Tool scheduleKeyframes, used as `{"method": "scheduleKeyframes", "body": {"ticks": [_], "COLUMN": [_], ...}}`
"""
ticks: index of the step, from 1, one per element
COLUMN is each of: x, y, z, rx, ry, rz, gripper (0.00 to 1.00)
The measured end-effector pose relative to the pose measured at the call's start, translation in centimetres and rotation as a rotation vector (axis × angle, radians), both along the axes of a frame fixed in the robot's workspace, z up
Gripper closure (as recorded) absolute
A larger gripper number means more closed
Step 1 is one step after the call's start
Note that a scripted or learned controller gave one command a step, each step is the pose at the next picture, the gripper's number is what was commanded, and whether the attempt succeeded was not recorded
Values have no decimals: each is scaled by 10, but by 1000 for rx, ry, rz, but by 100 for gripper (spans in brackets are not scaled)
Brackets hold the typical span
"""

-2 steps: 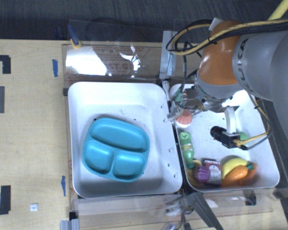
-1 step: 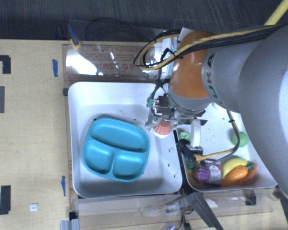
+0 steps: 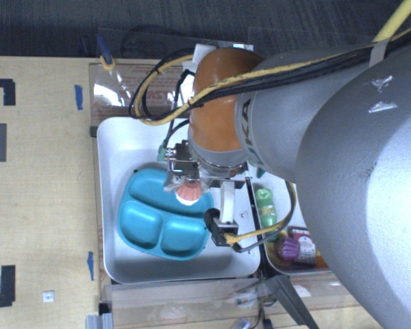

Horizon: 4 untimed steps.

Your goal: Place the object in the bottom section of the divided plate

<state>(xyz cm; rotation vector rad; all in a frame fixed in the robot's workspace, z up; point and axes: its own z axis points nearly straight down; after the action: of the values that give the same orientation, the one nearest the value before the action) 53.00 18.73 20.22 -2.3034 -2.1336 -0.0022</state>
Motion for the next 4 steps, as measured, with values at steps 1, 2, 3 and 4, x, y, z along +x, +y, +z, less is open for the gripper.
{"method": "scheduleKeyframes", "body": {"ticks": [1,2,3,4], "x": [-51,-50,-52,-51], "y": [26,-14,7,35], "z": [44,58,3,7], "rx": [-2,-3,-6,-3], "ry": [0,-1,8,1], "rz": [-317,-387,-400,-236], "gripper": [100,100,100,100]}}
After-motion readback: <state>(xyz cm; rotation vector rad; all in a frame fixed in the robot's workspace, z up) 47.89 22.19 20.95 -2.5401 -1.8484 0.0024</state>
